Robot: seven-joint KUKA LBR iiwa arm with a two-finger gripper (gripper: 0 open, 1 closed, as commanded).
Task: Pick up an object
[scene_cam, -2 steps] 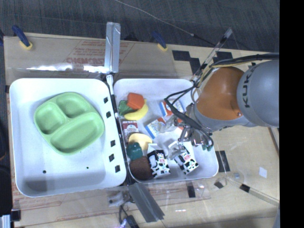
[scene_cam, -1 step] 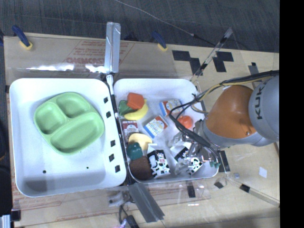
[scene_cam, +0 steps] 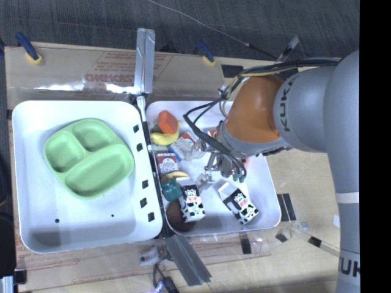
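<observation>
Two white bins sit on our counter (scene_cam: 293, 170); the left bin (scene_cam: 36, 224) holds a green plate (scene_cam: 88, 157). Our pincer (scene_cam: 221, 173) hangs over the right bin (scene_cam: 266, 182) near two cow-print cartons (scene_cam: 240, 204); we cannot tell its grip.

green divided plate (scene_cam: 89, 156), left white bin (scene_cam: 24, 163)

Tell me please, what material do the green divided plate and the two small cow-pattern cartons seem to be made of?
The green divided plate looks like moulded plastic with a smooth, slightly glossy finish: one even colour, rounded compartment edges and soft highlights. The two small cow-pattern cartons look like printed cardboard or thin plastic: flat faces, sharp folds and black-and-white print; the view leaves open which one.
</observation>
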